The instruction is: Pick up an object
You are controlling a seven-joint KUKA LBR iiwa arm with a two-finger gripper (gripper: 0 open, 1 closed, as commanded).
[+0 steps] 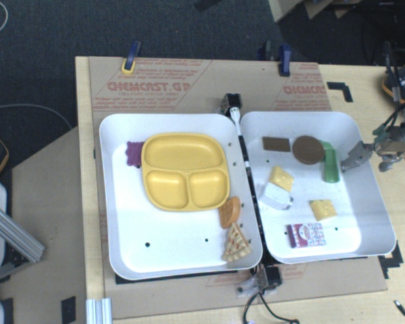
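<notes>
A: What's in the right bin (364, 181)?

B: Lots of small stuff. A green tube thing (331, 164) stands near the right side, touching a round brown disc (308, 150). Left of the disc is a flat brown rectangle (276, 144). Below those, a yellow block (281, 179) sits on top of a white block (276, 196). Another yellow chunk (322, 209) is more to the right. At the front lies a red & white packet (305, 235).

A: Any words on it?

B: Packet has print but it's too small to read. The brown board (209, 79) under the bins says "CHEMCAST GP" in red, twice.

A: And the left bin (121, 201)?

B: Big yellow plate w/ 3 parts (185, 171). A purple bit (133, 153) pokes out at its left edge. An orange-brown lump (229, 212) is by its lower right corner, w/ a waffle-looking piece (236, 244) just below that.

A: Where's the gripper?

B: The gripper (362, 153) is at the right bin's right rim, near the green tube but not touching it. Arm comes in from the right, low & sideways. It's holding nothing. Fingers are too blurry, can't tell how wide apart they are.
</notes>
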